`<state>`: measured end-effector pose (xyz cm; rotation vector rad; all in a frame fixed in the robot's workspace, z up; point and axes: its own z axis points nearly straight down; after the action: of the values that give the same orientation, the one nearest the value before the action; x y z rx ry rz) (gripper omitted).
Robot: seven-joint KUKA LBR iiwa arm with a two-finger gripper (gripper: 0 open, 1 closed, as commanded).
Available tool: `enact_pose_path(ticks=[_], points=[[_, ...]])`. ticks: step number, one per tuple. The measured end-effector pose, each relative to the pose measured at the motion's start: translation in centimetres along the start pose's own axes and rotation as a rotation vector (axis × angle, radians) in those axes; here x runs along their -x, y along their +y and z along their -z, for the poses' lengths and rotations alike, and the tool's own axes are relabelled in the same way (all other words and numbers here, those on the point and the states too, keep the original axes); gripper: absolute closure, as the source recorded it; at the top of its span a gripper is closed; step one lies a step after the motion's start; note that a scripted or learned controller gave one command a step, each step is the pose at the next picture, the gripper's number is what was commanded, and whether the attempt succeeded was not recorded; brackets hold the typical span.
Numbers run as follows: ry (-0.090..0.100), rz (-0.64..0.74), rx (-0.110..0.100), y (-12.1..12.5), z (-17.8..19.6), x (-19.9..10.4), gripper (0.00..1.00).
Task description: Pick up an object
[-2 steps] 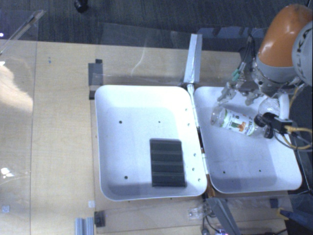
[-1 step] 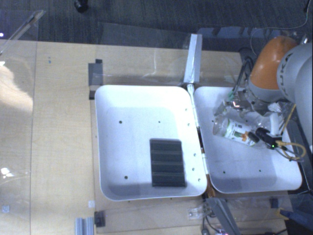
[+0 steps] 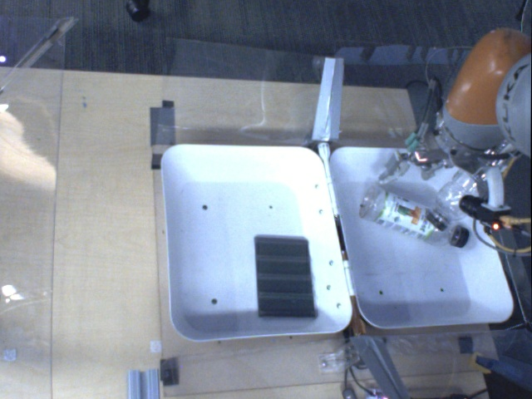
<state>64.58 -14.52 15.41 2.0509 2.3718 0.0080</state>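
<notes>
Two white bins; one clear bottle [image 3: 411,215] lying upper middle of right bin [image 3: 432,302], one black ridged block [image 3: 284,276] low in left bin [image 3: 216,223]; gripper [image 3: 428,158] above bottle, claw state unreadable; open floor lower right

From my seat at the remote station I see a pale wooden bench [image 3: 100,248] under a slanted overhead view. Two shallow white bins sit on it side by side, the left bin [image 3: 187,223] and the right bin [image 3: 490,302], their inner rims touching. A grey metal post [image 3: 328,98] lies on the bench behind the seam between them. Small dark brackets [image 3: 162,131] sit just beside the left bin's far left corner. A clear plastic sheet [image 3: 33,156] covers the bench's left part, catching bright glare. Beyond the bench I see dark carpet [image 3: 266,7], with a black cable end [image 3: 137,5] lying on it.
</notes>
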Motion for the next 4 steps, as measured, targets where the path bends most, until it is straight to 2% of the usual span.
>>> enact_pose_path(ticks=[1,2,3,4], points=[[-0.001,0.065,0.003,-3.8,-6.5,-1.2,0.00],[-0.002,0.216,0.003,-8.0,-6.4,0.6,0.00],[0.000,0.235,0.006,-11.0,-6.4,4.1,0.00],[-0.002,0.243,0.009,-11.8,-6.4,4.0,0.00]])
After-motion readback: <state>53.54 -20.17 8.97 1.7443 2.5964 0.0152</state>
